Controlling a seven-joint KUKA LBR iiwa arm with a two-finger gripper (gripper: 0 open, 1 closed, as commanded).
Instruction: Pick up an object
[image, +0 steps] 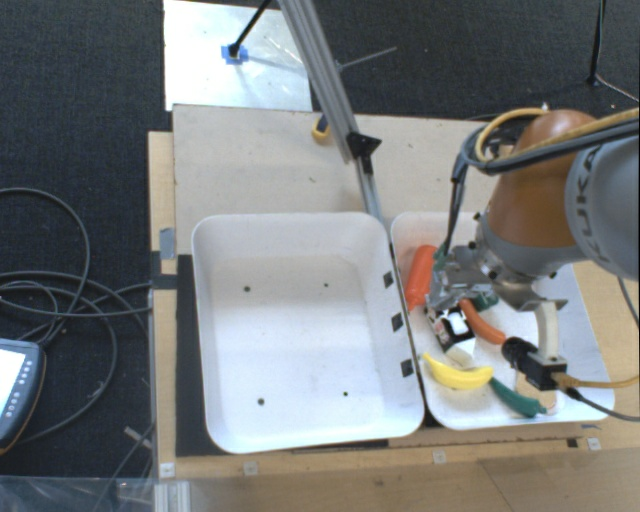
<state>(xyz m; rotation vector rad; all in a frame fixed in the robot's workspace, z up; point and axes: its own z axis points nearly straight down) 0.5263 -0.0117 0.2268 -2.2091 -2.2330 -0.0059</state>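
The right bin (575, 395) holds several small objects. An orange carrot-shaped piece (419, 274) lies near its left wall. A yellow banana (459, 375) rests at the front, and a green piece (516, 399) lies to its right. A thin orange piece (485, 326) sits in the middle. My gripper (449, 312) hangs low in this bin, just above a small black and white object (455, 326), between the carrot and the thin orange piece. The wrist hides much of the bin's back.
The left bin (215, 240) stands beside the right one, divided by a shared wall with black clips (396, 322). A grey pole (335, 90) slants down to the bench behind the bins. Cables lie on the floor at the left.
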